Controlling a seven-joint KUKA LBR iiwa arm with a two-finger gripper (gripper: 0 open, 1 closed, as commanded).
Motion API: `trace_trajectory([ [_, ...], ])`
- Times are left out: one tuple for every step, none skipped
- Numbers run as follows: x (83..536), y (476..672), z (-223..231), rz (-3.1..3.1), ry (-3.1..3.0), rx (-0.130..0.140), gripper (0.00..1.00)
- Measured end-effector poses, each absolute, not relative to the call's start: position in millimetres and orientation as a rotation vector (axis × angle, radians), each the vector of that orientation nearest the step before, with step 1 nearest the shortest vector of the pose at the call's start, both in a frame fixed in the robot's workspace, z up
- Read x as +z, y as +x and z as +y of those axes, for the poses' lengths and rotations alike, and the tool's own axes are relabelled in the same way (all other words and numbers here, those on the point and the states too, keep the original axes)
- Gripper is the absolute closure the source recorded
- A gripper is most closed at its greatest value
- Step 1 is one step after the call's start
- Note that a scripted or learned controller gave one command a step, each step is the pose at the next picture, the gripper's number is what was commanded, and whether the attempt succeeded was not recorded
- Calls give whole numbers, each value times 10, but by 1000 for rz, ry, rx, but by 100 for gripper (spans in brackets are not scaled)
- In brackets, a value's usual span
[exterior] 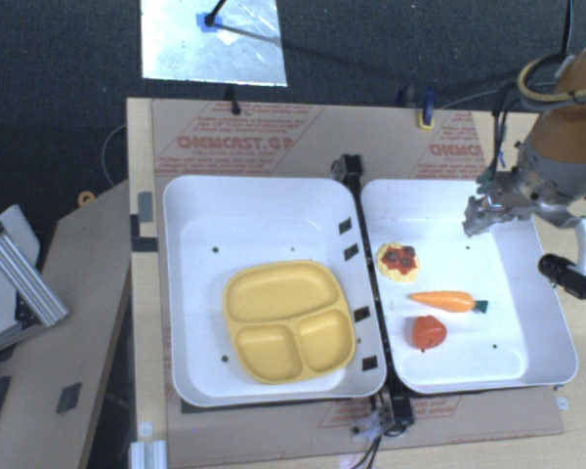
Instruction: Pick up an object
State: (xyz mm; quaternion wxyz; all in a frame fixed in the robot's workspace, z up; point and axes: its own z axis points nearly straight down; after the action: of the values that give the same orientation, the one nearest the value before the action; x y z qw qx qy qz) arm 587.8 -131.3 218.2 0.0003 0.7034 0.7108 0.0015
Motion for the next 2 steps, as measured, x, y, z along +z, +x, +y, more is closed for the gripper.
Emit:
trace_trajectory([
  [2294,5890,-746,2233,2209,5,100],
  [2224,5889,-273,2233,2211,4,100],
])
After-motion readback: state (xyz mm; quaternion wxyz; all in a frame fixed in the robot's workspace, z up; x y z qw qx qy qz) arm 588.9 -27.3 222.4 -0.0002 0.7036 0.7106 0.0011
